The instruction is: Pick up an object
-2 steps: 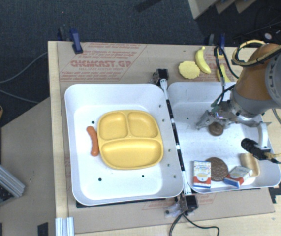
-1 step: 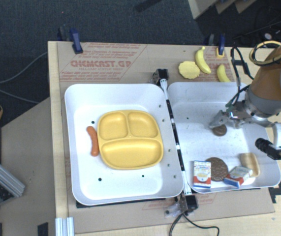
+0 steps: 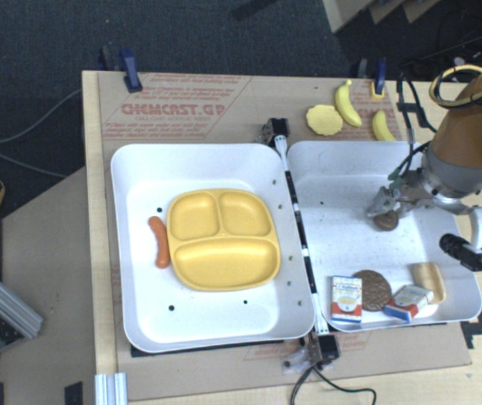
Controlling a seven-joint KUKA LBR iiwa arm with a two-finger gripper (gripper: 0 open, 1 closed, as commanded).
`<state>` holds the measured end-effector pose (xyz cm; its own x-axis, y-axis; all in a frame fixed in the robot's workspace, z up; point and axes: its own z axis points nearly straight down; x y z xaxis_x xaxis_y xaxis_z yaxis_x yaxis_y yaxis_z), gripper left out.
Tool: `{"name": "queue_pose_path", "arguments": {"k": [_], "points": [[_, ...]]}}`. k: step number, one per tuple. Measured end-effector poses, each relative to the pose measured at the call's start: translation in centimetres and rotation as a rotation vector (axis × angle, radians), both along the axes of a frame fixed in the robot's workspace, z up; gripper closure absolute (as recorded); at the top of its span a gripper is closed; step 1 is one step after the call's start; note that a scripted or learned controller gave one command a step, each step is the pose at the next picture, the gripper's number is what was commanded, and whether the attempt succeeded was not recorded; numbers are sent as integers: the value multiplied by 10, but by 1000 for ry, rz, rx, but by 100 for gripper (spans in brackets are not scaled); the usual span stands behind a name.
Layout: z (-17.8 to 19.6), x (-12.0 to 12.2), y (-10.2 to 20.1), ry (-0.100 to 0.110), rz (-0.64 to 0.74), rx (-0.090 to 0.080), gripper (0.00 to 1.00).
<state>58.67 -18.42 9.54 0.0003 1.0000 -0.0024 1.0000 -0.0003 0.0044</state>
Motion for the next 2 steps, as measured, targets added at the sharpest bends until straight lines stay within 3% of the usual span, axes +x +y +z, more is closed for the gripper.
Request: {"name": "queue_pose_path", "arguments": {"k": [1, 2], "points": [[-11, 82, 78, -4, 10, 3, 100], [97, 20, 121, -2, 5, 4, 100]]}}
